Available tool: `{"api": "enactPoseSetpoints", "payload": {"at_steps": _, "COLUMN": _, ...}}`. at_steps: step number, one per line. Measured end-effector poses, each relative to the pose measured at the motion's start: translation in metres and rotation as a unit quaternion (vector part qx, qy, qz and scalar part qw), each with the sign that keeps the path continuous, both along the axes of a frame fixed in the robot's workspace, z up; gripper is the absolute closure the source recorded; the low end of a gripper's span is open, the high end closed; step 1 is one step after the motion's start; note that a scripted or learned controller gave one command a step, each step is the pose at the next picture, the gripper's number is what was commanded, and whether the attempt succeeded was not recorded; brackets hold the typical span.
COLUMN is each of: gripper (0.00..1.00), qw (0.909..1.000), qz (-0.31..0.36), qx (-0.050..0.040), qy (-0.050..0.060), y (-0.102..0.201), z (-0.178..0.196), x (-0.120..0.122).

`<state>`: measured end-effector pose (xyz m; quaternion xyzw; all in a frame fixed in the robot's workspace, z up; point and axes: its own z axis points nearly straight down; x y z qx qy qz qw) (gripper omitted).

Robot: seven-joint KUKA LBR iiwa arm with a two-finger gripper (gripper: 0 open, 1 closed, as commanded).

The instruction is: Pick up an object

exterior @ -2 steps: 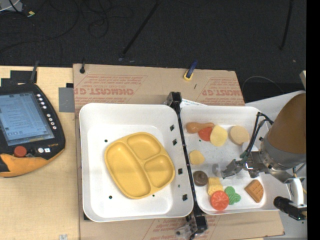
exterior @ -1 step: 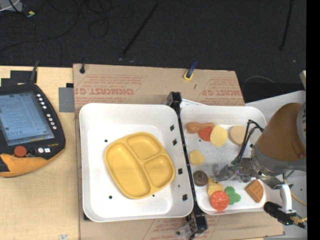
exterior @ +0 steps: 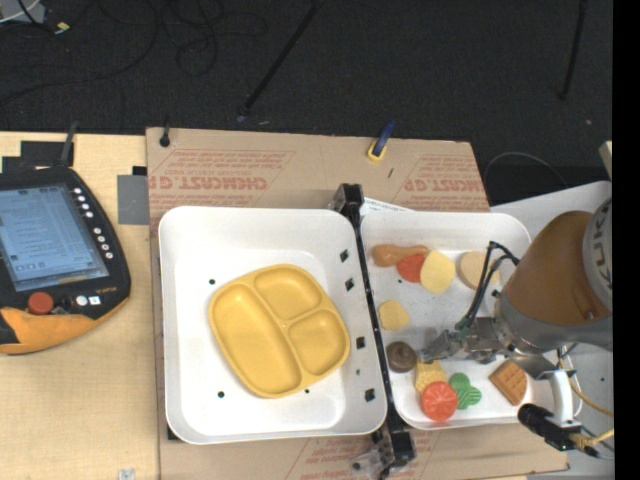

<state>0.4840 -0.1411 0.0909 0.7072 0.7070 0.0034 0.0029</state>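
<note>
The grey arm with the orange band (exterior: 560,268) reaches into the right-hand shallow white bin (exterior: 520,230), and its jaws end (exterior: 447,343) sits low among the toy foods there. The picture is too dark and small at the tip to tell if the jaws are open or closed, and nothing can be seen held in them.

The landmark here is the small dark brown round toy (exterior: 402,356). The tip of the arm is just beside it, on the side away from the yellow three-part plastic plate (exterior: 278,328) that lies in the left-hand white bin (exterior: 200,238). A pale yellow round piece (exterior: 394,315) lies near the brown toy, toward the back of the desk. A red round tomato toy (exterior: 438,400) and a green leafy toy (exterior: 463,391) lie near it toward the front, touching each other. A tan waffle square (exterior: 509,382) lies farther off, past the green one.

To do this step well, the arm should likely choose one toy that sits alone, such as the brown one. It should come straight down over the middle, so the jaws do not push it away or catch a neighbour, and then lift slowly
</note>
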Motion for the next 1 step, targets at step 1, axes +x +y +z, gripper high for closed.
{"api": "enactPoseSetpoints", "payload": {"at_steps": 1, "gripper": 1.0, "qw": 1.0, "qz": -0.004, "qx": 0.0005, "qy": -0.001, "y": -0.0016, "z": 0.0117, "x": 0.0007}}
